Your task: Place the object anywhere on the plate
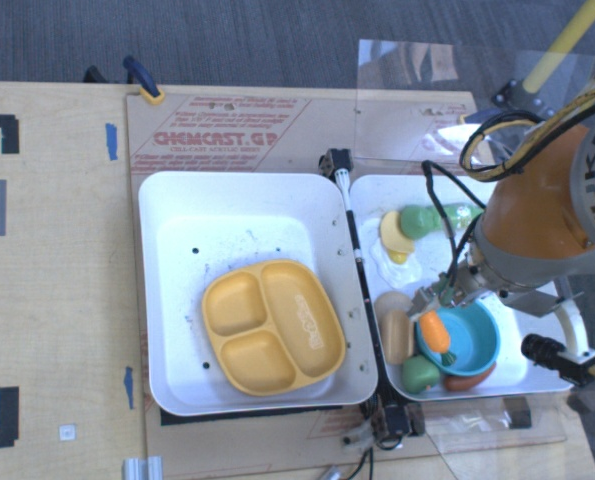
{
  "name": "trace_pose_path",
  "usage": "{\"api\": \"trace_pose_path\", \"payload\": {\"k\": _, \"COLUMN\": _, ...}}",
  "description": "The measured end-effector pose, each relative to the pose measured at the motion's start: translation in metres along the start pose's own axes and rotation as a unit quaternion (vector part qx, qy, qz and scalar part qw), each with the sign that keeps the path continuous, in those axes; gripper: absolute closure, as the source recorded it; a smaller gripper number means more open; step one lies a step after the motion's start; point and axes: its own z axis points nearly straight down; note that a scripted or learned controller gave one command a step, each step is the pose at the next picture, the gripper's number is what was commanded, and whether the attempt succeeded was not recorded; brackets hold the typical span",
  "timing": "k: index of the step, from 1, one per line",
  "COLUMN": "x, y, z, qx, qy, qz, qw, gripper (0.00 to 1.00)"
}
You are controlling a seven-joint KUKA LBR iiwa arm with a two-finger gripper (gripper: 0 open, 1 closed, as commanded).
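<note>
1. Plate (pixel 272 326), yellow and split into three compartments, lay in the left bin (pixel 167 268), toward that bin's near side, with nothing on it.
2. My gripper (pixel 445 294) hung over the right bin (pixel 375 194), well apart from the plate and on the far side of the wall between the two bins.
3. Whether my gripper was apart or together I could not tell, because my own wrist and its cables covered most of it from above.
4. I saw nothing clearly held in it.
5. Just below my gripper sat a blue bowl (pixel 477 338), and an orange toy carrot (pixel 434 332) rested on the bowl's left rim.
6. My gripper was close above the carrot; I could not tell whether it touched it.
7. A reddish bowl (pixel 467 379) showed beneath the blue one, at its near edge.
8. A round green piece (pixel 419 373) lay beside the bowls at the near left, and a tan block (pixel 394 334) lay upright along the bin's left wall, just beside the carrot.
9. Farther back in the same bin lay a yellow piece (pixel 394 234) on a white patch, with a green toy (pixel 420 218) touching it on the right.
10. Both bins rested on a brown cardboard sheet (pixel 227 133) printed with red lettering.
</note>
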Motion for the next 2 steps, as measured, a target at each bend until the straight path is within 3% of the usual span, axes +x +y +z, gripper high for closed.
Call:
{"api": "trace_pose_path", "payload": {"k": 1, "x": 0.090, "y": 0.031, "z": -0.066, "qx": -0.002, "qy": 0.003, "qz": 0.027, "qw": 0.9996, "gripper": 1.00}}
{"api": "trace_pose_path", "payload": {"k": 2, "x": 0.142, "y": 0.065, "z": -0.056, "qx": 0.000, "qy": 0.001, "qz": -0.010, "qw": 0.9999, "gripper": 1.00}}
